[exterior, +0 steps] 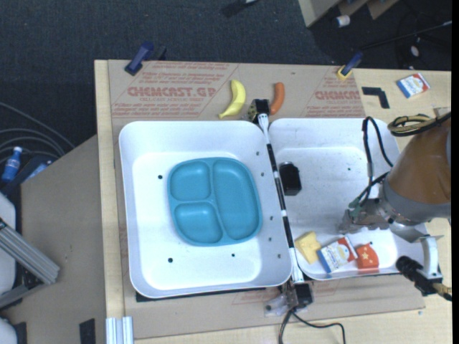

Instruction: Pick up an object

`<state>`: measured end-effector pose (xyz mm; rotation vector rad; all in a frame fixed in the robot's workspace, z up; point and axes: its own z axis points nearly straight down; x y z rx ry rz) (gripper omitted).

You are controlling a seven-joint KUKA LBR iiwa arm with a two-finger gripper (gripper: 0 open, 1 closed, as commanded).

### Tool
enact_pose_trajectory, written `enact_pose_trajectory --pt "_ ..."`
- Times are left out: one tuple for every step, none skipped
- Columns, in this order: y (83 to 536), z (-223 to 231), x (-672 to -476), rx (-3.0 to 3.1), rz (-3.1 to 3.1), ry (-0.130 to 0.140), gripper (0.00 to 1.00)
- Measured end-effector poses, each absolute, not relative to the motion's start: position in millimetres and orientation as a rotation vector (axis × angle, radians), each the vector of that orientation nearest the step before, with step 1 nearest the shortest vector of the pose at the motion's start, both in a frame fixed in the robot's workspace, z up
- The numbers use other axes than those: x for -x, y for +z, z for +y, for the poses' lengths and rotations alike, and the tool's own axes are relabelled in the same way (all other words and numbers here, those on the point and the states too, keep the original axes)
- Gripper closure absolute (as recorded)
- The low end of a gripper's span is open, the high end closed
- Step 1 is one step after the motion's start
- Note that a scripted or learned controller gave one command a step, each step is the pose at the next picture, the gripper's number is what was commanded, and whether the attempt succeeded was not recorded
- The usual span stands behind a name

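Note:
In the right bin (pixel 315 138), near its front edge, lie a yellow wedge (pixel 308 248), a small white, blue and red carton (pixel 336 255) and a red object (pixel 366 257), close together. The arm comes in from the right, its orange band (pixel 423 163) above the grey wrist. My gripper (pixel 358 218) hangs low over the bin's front right part, just behind the carton and the red object. Nothing can be made out between its tips.
The left bin (pixel 143 264) holds a blue divided plate (pixel 214 200). A black clamp (pixel 290 178) sits on the divider between the bins. A banana (pixel 233 99) and an orange carrot-like piece (pixel 277 97) lie on the bench behind the bins.

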<state>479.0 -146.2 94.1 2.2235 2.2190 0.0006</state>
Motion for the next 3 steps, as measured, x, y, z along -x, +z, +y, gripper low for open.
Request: enact_pose_trajectory --pt "195 -47 -479.5 -2.221 2.224 0.001 1.0" --pt "184 25 -521.9 -2.221 2.223 0.0 1.0" --pt "185 88 -568.1 -2.221 2.223 0.001 1.0"
